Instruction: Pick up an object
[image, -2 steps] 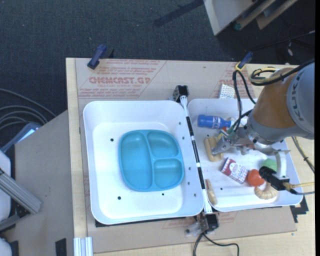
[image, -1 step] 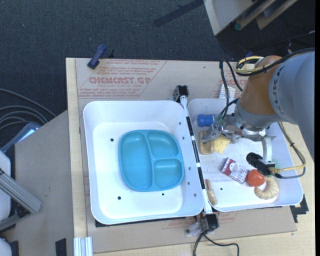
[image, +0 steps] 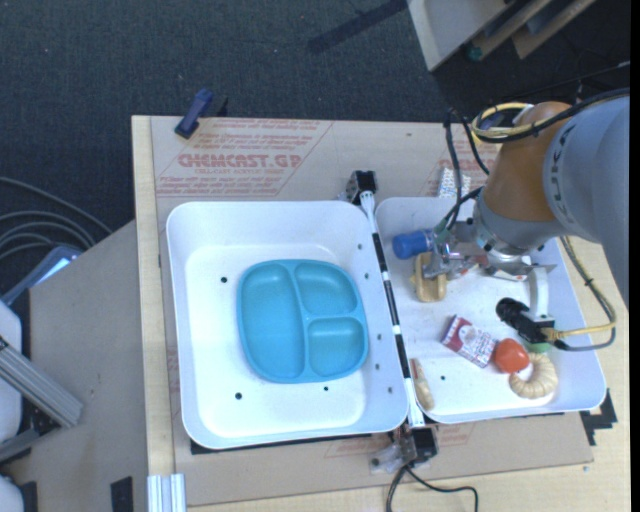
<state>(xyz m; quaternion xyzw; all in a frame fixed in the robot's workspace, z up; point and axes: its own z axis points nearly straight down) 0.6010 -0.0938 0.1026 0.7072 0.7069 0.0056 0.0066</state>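
One blue cylinder (image: 410, 244) half behind arm (image: 560, 170).

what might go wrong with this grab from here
The tool is crowded by the blue cylinder and the tan object, so it may nudge one away or catch both. Both lie near the right bin's left wall, which could hamper a clean grasp.

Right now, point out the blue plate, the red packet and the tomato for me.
blue plate (image: 272, 322): camera view, floor of its large compartment.
red packet (image: 468, 340): camera view, middle of its top face.
tomato (image: 511, 355): camera view, centre of its red top.
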